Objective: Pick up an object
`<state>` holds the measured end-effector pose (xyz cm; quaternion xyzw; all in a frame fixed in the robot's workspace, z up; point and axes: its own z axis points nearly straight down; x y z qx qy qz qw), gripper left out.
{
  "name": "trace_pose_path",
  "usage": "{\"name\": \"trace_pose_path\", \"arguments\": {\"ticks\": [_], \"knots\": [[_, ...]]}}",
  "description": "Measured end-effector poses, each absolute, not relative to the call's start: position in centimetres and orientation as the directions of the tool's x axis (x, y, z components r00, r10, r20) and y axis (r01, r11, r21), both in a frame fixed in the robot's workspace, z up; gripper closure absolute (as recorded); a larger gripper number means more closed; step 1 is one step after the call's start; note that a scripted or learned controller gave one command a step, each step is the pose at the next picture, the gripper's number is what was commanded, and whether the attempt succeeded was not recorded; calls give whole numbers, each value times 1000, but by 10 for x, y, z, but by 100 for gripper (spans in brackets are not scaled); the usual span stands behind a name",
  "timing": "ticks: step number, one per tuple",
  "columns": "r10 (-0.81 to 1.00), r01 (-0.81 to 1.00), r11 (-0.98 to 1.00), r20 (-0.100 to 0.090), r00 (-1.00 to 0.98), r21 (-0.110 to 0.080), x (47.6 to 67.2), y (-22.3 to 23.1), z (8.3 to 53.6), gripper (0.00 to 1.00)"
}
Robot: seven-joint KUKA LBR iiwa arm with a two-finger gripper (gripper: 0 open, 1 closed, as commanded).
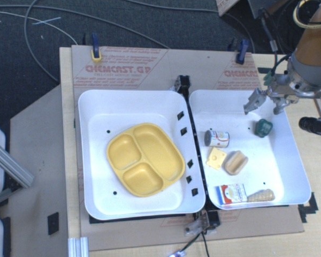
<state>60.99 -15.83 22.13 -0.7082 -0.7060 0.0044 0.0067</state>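
The right bin (294,143) holds the things I could pick. Nearest my tool is a small dark-green object (264,127), lying on the bin floor toward the far right side. To its left, close to the divider between the bins, a small can (217,138) lies on its side. Just in front of the can sits a yellow cheese wedge (216,158), and touching that on its right is a tan bread roll (235,162). Along the near wall of the bin lie a red and white carton (231,193) and, end to end with it on the right, an ice-cream cone (260,196).

My tool (266,103) hangs over the far part of the right bin, above and slightly behind the green object, apart from it. Its two fingers (252,101) are spread apart and point down, with nothing between them.

The left bin (91,143) carries a yellow divided plate (145,158) with three compartments, set at a slant in the middle of the bin. Both bins rest on a worktop (128,68) covered with a printed brown board, held at the far edge by two blue clamps (96,46).
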Motion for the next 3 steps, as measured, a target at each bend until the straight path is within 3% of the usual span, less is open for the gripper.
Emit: {"name": "trace_pose_path", "arguments": {"ticks": [1, 3], "knots": [[1000, 1000, 0, 1, 0, -1, 613, -158, 230, 0], [1000, 1000, 2, 1, -2, -3, 618, -154, 130, 0]]}}
